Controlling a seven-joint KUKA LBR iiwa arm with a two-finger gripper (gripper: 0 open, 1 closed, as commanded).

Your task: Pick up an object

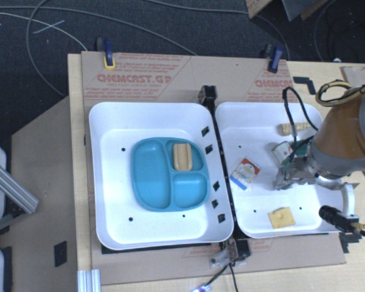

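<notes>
My gripper [284, 181] reaches down into the right bin [255, 224], near its middle right, below the grey arm with the orange band. A small white and green object [283, 151] lies just above it, close to the fingers. A white packet with red and blue print [244, 173] lies to the left of the gripper. A yellow block [281, 218] sits in front of it, near the bin's front edge. A tan wooden piece [294, 128] lies at the far side of the bin. Nothing shows between the fingers.
The left bin [109, 224] holds a blue divided plate [152, 181] with a tan wooden block [182, 156] in its upper right compartment. A black divider with clips runs between the bins. Black cables loop above the arm at the right.
</notes>
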